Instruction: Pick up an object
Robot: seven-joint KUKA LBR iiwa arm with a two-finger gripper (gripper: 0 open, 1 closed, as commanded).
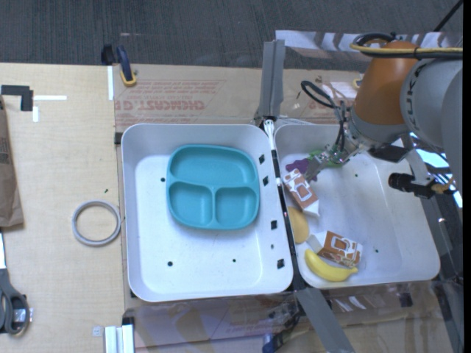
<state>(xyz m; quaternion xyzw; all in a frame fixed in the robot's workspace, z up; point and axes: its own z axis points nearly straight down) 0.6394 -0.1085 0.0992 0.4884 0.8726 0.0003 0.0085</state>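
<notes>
2 white bins side by side on a tan bench (pixel 51 168). Left bin (pixel 140 263) holds a teal 3-compartment plate (pixel 213 187) toward its far side; near half of that bin is bare floor with open room. Right bin (pixel 397 234): objects crowd its left wall, namely a purple item (pixel 296 169), a white-orange carton (pixel 302 194), a yellow round piece (pixel 299 226), a banana (pixel 328 268) at the near left corner with a small orange-white box (pixel 342 248) touching it. Right half of that bin is open floor. Gripper (pixel 331 155) is low at the far left of the right bin, just beside the purple item; finger state: cannot tell. Tape ring (pixel 96 222) lies on the bench left of the bins. Dark carpet (pixel 184 13) beyond the bench.
</notes>
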